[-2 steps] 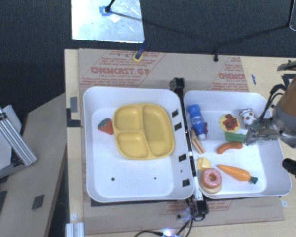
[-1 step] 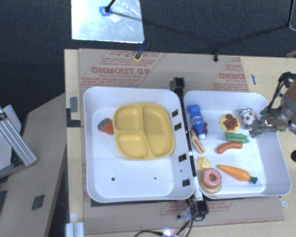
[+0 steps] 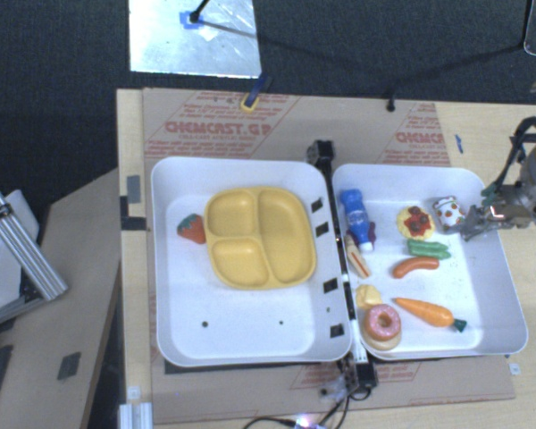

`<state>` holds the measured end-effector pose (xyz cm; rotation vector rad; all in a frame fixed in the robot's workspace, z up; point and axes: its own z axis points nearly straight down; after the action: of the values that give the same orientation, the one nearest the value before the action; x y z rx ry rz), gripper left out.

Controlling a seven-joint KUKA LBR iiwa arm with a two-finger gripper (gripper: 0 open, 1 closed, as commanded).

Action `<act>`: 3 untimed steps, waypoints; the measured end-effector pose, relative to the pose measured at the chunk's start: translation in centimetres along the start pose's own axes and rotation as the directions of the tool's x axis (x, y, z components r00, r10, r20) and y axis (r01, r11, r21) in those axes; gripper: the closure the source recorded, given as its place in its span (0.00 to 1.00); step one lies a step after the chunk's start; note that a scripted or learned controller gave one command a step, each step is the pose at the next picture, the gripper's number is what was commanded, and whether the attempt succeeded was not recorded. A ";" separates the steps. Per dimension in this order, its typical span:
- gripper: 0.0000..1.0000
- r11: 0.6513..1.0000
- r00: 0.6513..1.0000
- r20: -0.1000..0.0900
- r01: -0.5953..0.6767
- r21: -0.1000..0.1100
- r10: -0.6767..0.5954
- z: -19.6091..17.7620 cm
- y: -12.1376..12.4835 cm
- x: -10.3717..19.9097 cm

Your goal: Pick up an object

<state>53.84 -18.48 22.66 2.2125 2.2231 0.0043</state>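
Looked down on a pale wooden bench (image 3: 134,266) bearing 2 shallow bins side by side. Found in the left white plastic bin (image 3: 174,329) a yellow 3-compartment plastic plate (image 3: 257,238), lying flat near the middle. Followed the grey robot arm (image 3: 529,199) in from the right to the tool (image 3: 472,229), hanging low over the right side of the right white plastic bin (image 3: 496,320). Could not tell whether spread or pressed together; saw no toy pinched in it.

Counted the toys in the right bin next:
- a blue toy bottle (image 3: 355,217) along the left wall;
- an orange toy carrot (image 3: 424,311) toward the front;
- a pink-iced toy doughnut (image 3: 381,323) in the front left corner;
- a red toy sausage (image 3: 415,266) near the middle;
- a green toy bean pod (image 3: 429,249) just behind the sausage;
- a round yellow toy with red topping (image 3: 415,222) behind the pod.

Noted a small red toy strawberry (image 3: 192,228) in the left bin, just beside the plate's left edge. Noted last a small white toy with red spots (image 3: 447,210), just beside the tool, toward the back.

Judged the step as closing in for a pick, with no toy lifted yet. To do it well:
- settle on 1 toy alone, likely the white spotted one or the bean pod;
- centre above it and close across its narrow width;
- descend straight, clear of neighbours and the bin wall;
- lift slowly.
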 end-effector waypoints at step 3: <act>1.00 1.000 1.000 -0.002 0.003 0.002 -0.003 -0.5 6.0 13.0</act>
<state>59.78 -5.48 23.13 2.2109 2.2290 0.0051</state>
